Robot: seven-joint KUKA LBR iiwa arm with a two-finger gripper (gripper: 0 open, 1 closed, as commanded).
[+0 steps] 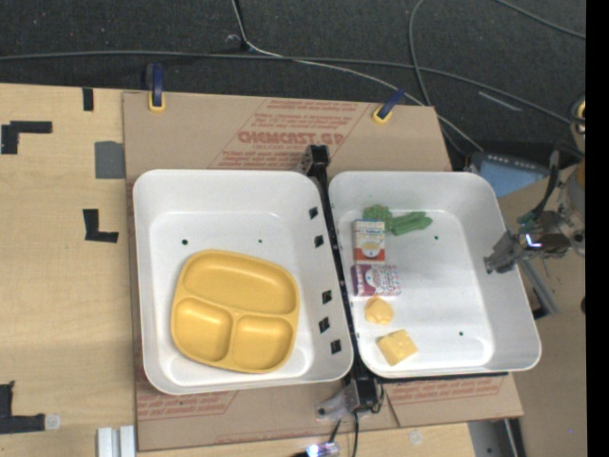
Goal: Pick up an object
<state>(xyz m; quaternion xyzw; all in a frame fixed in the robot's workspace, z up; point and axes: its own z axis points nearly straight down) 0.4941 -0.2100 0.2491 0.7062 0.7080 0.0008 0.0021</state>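
From my station I see the gripper poised at the right rim of the glossy white plastic right-hand bin, dark and partly blurred against the bench edge, so I cannot tell its state, and nothing visibly sits in it. The pickable things lie along that bin's left side: a soft, crinkled green leafy toy at the top, a small red-and-white carton just below and touching it, then a flat purple-and-white printed packet, a rounded smooth yellow lump, and a pale yellow cheese-like wedge nearest the front wall. The matching white left-hand bin holds a matte yellow moulded plastic plate with three compartments, rounded at its corners. Both bins sit on a brown printed cardboard sheet clamped at its back edge
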